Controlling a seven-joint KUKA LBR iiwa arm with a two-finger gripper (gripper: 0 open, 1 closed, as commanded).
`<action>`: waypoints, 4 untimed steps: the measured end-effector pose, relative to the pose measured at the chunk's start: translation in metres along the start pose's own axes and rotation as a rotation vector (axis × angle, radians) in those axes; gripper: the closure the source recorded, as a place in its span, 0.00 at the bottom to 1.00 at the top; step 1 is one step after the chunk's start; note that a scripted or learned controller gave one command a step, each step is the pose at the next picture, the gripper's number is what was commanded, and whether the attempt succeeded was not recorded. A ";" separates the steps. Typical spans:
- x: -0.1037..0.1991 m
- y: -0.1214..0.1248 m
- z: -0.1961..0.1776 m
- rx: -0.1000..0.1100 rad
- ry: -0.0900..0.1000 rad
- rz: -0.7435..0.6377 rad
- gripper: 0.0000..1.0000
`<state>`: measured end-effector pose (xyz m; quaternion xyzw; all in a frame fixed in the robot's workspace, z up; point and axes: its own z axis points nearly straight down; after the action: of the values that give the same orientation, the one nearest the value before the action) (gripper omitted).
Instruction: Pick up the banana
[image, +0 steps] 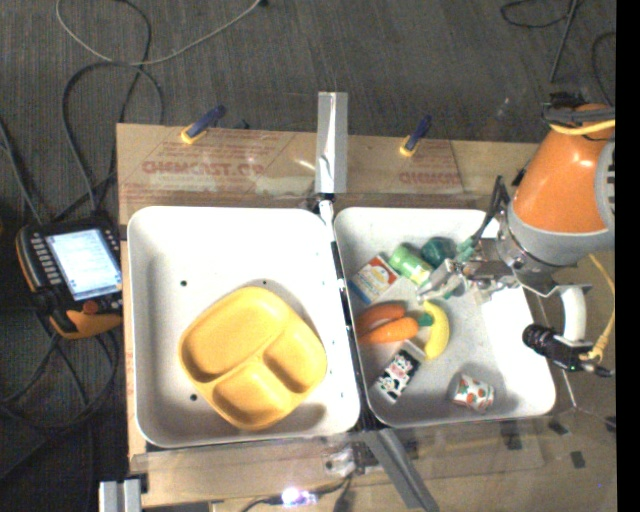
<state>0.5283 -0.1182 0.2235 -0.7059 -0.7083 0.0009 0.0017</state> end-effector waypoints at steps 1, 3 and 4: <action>0.014 0.036 -0.015 -0.002 0.000 0.010 0.00; -0.050 -0.006 0.051 0.000 0.000 -0.026 0.00; -0.045 0.006 0.133 -0.015 -0.006 -0.089 0.00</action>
<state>0.5338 -0.1627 0.0902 -0.6736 -0.7391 -0.0024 -0.0056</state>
